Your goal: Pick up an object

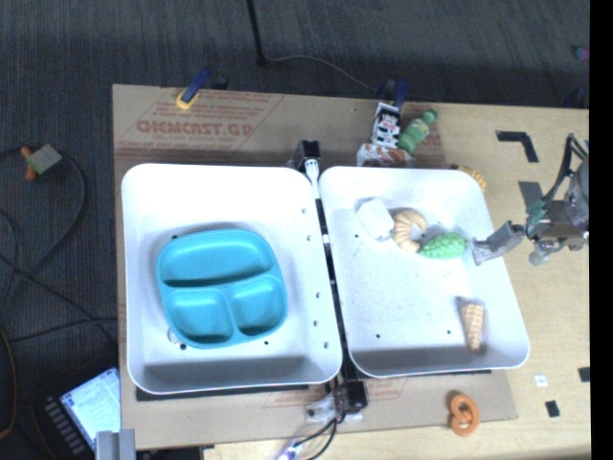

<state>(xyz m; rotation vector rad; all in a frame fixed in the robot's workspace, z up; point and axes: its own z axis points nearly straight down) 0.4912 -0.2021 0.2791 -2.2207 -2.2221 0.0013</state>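
Right bin (pixel 498 348) floor lying mostly open through center and front-left. White piece (pixel 374 219), tan item (pixel 409 228), green toy (pixel 442 247) crowding back; cone (pixel 471 322) sitting near right wall. Blue tray (pixel 222 287) taking up left bin (pixel 144 199) center.

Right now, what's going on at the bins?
The gripper sits at the right rim of the right bin, beside a green toy; nothing is visibly between its fingers. That bin also holds a white piece, a tan ring-shaped toy and a small cone-like item. The left bin holds a blue divided tray.
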